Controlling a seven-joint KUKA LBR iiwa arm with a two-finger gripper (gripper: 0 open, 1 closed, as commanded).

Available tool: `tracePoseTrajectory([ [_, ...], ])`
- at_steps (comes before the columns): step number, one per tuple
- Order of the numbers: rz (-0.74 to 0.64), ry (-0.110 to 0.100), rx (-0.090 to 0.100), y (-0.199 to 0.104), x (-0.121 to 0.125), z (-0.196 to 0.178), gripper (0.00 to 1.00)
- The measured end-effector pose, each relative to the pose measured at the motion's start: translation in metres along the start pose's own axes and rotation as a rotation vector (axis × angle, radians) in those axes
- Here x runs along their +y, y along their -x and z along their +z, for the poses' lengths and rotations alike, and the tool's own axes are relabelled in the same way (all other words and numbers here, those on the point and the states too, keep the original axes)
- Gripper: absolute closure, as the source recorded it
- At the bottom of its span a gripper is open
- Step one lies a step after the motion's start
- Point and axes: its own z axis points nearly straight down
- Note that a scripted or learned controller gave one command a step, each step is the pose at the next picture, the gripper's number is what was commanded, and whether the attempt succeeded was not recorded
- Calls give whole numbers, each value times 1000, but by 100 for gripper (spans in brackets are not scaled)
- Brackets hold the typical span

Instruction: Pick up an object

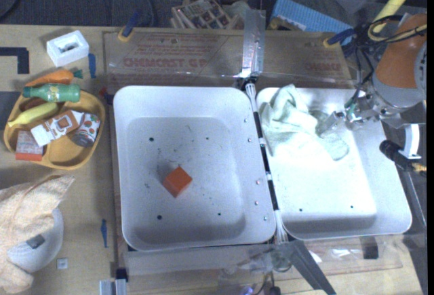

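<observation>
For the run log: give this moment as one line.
claw: over right bin, by pale cloth | orange block: left bin, untouched

Off to my left of the bins I see a yellow bowl (55,154) heaped with a green bottle (53,92), a banana (30,114) and small packets, a white box (68,48) behind it, and crumpled tan cloth (30,209) in front.

Arm (400,70) cut off at right edge
</observation>
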Motion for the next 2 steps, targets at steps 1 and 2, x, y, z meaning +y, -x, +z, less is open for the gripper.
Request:
tracePoseTrajectory([
  [1, 105, -3, 1, -31, -4, -11, 0],
  [2, 126, 1, 2, -6, -11, 4, 0],
])
